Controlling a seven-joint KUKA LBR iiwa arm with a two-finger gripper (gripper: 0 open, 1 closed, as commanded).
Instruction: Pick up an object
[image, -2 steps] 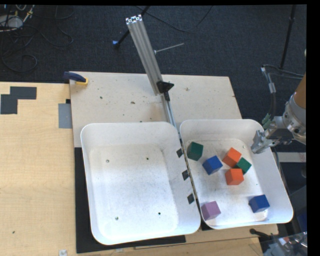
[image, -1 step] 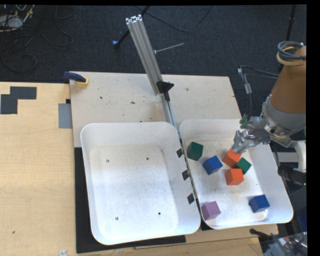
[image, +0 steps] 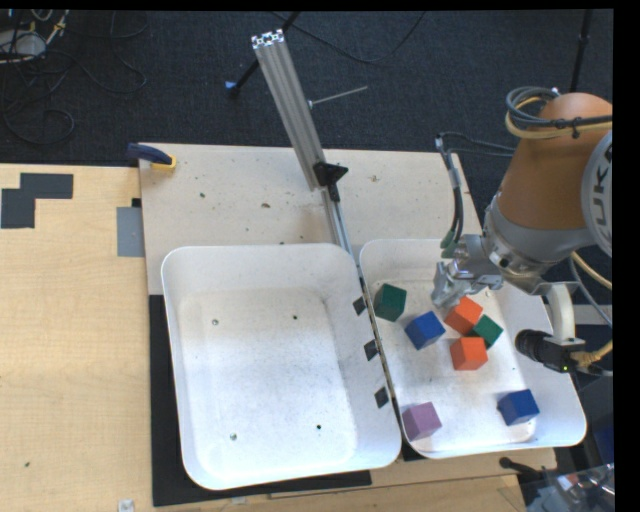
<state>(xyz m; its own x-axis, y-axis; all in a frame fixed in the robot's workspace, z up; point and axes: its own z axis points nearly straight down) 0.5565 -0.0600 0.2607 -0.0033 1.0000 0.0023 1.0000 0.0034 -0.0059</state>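
The right bin (image: 560, 425) holds several small cubes. A green cube (image: 390, 300) lies near its left wall, with a blue cube (image: 425, 329) just right of it. Two orange cubes (image: 463, 314) (image: 468, 353) and a dark green cube (image: 488, 331) cluster in the middle. Another blue cube (image: 518, 406) and a purple cube (image: 421, 420) lie near the front rim. My gripper (image: 455, 290) hangs low over the cluster, right above the upper orange cube, whose top edge it hides.
The left bin (image: 200, 300) stands beside the right one, with black clips (image: 370, 350) along their shared rim. A slanted aluminium bar (image: 295, 110) rises behind the bins. The grey and orange arm (image: 550, 190) fills the right side.
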